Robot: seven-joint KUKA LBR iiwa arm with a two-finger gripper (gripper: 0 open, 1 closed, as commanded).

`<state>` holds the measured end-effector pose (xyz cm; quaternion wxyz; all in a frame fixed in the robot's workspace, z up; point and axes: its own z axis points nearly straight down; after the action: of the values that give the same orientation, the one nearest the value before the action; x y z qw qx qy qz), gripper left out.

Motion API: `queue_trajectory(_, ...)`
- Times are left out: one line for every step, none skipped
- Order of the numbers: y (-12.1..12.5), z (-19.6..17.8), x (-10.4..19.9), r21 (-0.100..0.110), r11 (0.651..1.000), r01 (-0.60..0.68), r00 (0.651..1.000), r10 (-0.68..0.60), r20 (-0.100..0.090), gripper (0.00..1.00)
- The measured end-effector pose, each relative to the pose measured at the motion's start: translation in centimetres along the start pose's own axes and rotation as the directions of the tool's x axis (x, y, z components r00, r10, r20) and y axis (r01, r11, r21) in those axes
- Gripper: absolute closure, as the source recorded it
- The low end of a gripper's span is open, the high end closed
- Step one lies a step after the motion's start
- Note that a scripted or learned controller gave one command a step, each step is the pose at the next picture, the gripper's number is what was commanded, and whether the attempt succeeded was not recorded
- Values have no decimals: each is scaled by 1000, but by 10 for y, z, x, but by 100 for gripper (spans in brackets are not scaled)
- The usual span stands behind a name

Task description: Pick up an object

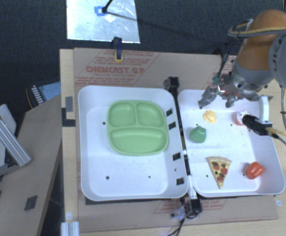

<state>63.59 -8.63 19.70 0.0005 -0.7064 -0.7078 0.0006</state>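
Gripper [217, 96] poised over right bin [275, 181], at bin's 11 o'clock; 2 fingers spread apart, nothing between them. Nearest candidate, yellow toy [210, 116], just below at gripper's 6 o'clock. Green pepper [198, 134] further along 6. Pizza slice [218, 169] and red pepper [254, 169] toward 5. Toys scattered loose, likely for easy picking. Green divided plate [137, 128] alone in left bin [91, 181].

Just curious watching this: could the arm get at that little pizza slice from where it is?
Probably yes. The pizza slice lies flat in the right bin with open space around it.
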Motion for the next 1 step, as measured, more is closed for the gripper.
queue_trajectory(0,41,3,-2,1000,0,1000,0,0,0)
